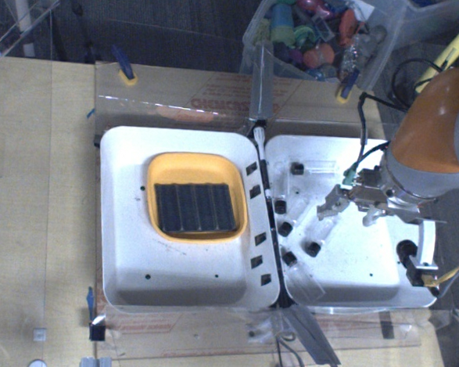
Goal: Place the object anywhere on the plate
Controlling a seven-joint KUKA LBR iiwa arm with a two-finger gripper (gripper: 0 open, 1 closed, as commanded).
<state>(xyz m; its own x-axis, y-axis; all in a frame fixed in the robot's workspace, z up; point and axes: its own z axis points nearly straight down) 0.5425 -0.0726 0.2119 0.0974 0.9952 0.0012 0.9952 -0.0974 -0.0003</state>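
A yellow plate (199, 167) with rounded corners lies in the left bin (124, 234). On it rests a dark ribbed rectangular object (195, 208), flat and covering most of the plate's middle. My gripper (351, 211) hangs over the right bin (349, 269), well to the right of the plate and past the divider. Its two grey fingers (331, 205) point left, stand apart, and have nothing between them. The orange band of the arm (430, 122) sits above it at the right.
A raised divider (264, 220) with black pads separates the bins. Several small black pieces (311, 246) dot the right bin floor. A clear box of coloured toys (319, 28) stands behind the bins, and blue clamps (126, 71) hold the back board.
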